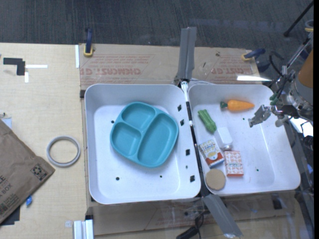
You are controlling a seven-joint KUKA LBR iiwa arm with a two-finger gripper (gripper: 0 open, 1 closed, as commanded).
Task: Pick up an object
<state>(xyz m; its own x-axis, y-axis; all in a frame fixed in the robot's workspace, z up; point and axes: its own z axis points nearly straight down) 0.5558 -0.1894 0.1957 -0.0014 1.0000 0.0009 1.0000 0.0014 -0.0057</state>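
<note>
With the tool (261,115) hovering, grip state unclear, I'd aim for the carrot (238,105), lying apart from the rest.

Robotics lab test cell
Two white bins (94,133) clamped on a cardboard-covered counter (40,98), tape roll (63,150), cables, dark carpet floor (149,9).

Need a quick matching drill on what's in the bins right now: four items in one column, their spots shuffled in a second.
1. blue plate
2. orange carrot
3. green vegetable
4. round brown disc

A. right bin, far end
B. right bin, near corner by the divider
C. left bin, middle
D. right bin, beside the divider, just nearer than the carrot

Pairs: 1-C, 2-A, 3-D, 4-B
</note>
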